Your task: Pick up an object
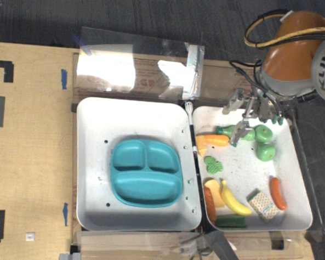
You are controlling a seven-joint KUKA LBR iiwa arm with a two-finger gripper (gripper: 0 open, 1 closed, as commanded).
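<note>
While end effector (pixel 240 134) hovers, carrot (pixel 213 139) lies crosswise

From my remote station I note the arm (pixel 299 52) enters at upper right with a rounded, glossy orange housing and a pale grey shell beside it bearing dark letters, partly cut off. Yellow and black cables loop over the orange dome. Below it sits the gripper (pixel 245 123), a cluster of grey metal parts with thin fingers.

Arm (pixel 305 47) seemingly cropped top-right.
</note>
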